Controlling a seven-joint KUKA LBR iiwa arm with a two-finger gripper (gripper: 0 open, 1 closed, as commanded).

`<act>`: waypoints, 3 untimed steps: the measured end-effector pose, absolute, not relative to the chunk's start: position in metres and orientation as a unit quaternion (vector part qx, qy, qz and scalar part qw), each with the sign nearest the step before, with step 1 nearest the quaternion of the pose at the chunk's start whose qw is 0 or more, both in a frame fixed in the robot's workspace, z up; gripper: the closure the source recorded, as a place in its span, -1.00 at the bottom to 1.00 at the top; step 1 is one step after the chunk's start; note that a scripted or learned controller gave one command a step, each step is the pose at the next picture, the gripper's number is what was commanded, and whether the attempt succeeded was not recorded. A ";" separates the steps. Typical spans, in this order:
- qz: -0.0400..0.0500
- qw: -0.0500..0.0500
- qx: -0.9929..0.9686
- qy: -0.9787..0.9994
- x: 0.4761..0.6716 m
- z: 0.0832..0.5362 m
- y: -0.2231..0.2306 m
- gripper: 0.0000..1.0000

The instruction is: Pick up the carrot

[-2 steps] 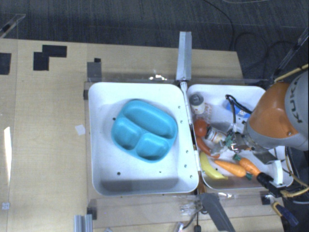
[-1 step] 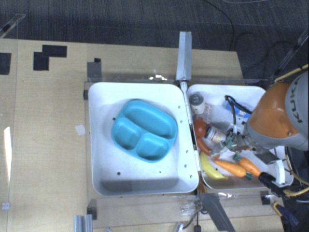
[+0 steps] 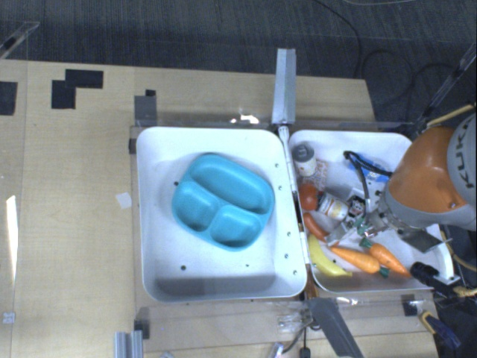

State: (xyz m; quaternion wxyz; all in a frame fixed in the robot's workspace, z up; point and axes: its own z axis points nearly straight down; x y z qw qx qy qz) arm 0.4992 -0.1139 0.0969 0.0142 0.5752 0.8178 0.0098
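Camera view: arm (image 3: 436, 177) over the right bin (image 3: 328, 142); pincer (image 3: 363, 222) low among clutter, can't tell if it is clenched or released. Two carrots: one (image 3: 356, 259) next to the banana (image 3: 326, 259), second (image 3: 390, 258) just right of it, both near the bin's front wall.

Risks, as I judge: pincer sits close to the small bottle (image 3: 333, 208) and the tomato (image 3: 308, 198), so a descent could nip those or shove a carrot into the banana. Tapered carrot may squirt out.

Bottle labels too small to read. Left bin (image 3: 156, 200) holds a blue tray (image 3: 223, 200).
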 end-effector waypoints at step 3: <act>0.001 0.002 0.440 0.898 0.539 0.183 -0.048 1.00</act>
